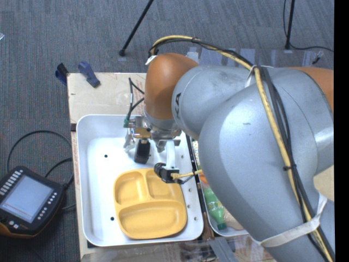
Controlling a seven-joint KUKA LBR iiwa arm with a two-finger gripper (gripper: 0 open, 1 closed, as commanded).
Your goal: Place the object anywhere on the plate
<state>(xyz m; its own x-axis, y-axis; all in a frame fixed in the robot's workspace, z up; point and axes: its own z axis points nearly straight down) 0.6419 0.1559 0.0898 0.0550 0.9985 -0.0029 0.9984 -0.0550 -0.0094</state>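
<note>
A yellow plate (pixel 150 203) with three compartments lies in the front half of the left white bin (pixel 92 173). My gripper (pixel 136 140) hangs over the back part of that bin, just behind the plate's far edge, with the orange-banded wrist right above it. The bulk of the arm hides what is directly beneath the gripper. A green object (pixel 216 212) lies in the right bin, mostly covered by the arm.
The grey arm spreads over the right bin and the right side of the view. A teach pendant (pixel 27 201) lies on the floor to the left. A blue clamp (pixel 87 72) sits at the bench's back left corner.
</note>
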